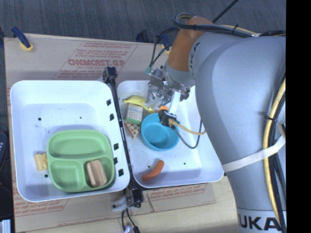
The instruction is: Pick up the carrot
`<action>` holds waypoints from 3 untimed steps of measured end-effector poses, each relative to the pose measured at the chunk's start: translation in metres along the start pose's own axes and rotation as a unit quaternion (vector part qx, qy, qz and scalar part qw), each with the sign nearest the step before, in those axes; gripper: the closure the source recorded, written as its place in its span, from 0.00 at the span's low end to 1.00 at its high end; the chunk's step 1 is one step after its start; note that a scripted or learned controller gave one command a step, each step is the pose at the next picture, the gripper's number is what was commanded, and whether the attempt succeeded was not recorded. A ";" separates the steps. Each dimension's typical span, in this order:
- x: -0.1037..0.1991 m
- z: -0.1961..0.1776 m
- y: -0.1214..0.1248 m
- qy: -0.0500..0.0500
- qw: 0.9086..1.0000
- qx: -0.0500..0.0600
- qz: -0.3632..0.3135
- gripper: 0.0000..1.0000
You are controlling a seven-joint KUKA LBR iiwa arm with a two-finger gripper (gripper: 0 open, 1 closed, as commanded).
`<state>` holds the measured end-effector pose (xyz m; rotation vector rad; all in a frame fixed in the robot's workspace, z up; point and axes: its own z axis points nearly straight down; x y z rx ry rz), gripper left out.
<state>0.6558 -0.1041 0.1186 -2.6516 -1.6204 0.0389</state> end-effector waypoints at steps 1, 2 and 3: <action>0.000 0.000 0.000 0.000 1.000 0.001 -0.001 0.00; -0.030 0.021 0.016 0.003 0.999 -0.005 0.036 0.00; -0.027 0.009 0.017 0.004 1.000 -0.006 0.029 1.00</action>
